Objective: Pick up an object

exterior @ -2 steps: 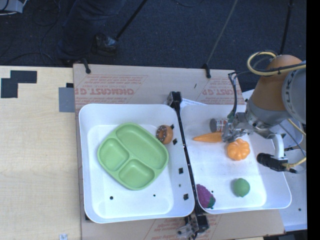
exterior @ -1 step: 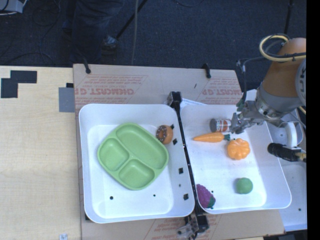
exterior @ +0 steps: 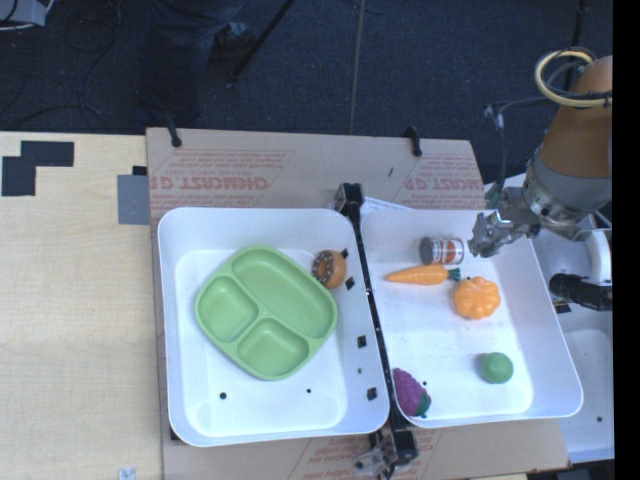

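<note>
The right bin (exterior: 545,368) holds a small tin can (exterior: 441,250) lying on its side, a toy carrot (exterior: 421,276), an orange pumpkin (exterior: 477,298), a green ball (exterior: 496,367) and a purple bunch of grapes (exterior: 411,392). My gripper (exterior: 487,235) hangs over the bin's far right corner, just right of the can and above the pumpkin. Nothing is visible between its fingers. A brown doughnut-like toy (exterior: 329,267) lies in the left bin by the divider.
A green sectioned plate (exterior: 266,312) lies in the left bin (exterior: 190,388). A black clamp (exterior: 351,200) sits at the far end of the seam between the bins. Cardboard (exterior: 300,173) lies under both bins. Bench gear (exterior: 580,290) stands right of the right bin.
</note>
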Controlling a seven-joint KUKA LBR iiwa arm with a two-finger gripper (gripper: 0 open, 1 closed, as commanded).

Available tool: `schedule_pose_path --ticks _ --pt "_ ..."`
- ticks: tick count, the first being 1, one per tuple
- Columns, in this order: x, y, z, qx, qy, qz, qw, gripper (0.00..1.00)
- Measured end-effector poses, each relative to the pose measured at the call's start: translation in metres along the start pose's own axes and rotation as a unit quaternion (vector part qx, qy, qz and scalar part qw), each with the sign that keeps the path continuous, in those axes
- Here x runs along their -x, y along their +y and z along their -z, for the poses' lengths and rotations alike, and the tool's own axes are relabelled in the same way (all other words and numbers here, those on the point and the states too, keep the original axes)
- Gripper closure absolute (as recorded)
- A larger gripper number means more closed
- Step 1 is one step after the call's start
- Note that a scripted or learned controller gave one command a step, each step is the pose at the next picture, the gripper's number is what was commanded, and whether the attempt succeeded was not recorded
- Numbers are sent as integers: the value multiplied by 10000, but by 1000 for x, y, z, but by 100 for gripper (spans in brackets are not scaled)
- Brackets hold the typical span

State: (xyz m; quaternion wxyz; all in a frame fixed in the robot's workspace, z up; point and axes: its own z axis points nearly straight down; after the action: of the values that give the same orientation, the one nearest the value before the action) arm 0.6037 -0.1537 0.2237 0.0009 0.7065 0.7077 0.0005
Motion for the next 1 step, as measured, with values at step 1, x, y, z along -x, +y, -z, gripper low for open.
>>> schedule_pose_path --ticks 1 --pt "-52 -13 -9 -33 15 9 10000 100"
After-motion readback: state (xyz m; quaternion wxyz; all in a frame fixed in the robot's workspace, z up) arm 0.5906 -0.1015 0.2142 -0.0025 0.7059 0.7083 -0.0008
